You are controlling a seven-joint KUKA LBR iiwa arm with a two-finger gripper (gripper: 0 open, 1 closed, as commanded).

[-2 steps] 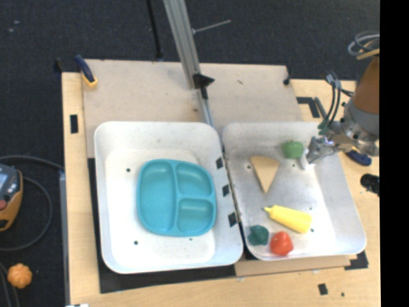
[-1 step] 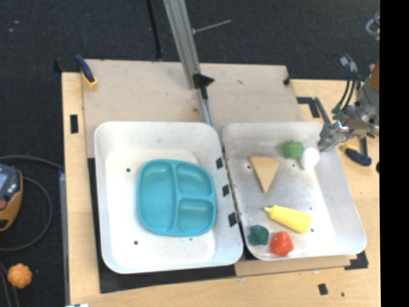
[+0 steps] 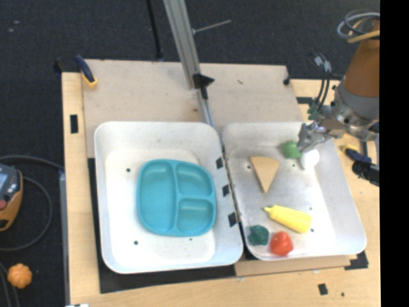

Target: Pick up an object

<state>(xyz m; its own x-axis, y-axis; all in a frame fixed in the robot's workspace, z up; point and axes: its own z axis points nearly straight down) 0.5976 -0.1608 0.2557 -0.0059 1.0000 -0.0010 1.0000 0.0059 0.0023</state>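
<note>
The right bin holds a tan wedge, a yellow squeeze bottle, a dark green lump, a red tomato-like piece, a small green object and a white object. My gripper hangs over the bin's far side, just above and between the green and white objects. The arm's orange band rises behind it at the right.
In the left bin lies a turquoise divided plate. A metal post leans up from between the bins at the back. An orange ball and a device lie off the bench at left.
</note>
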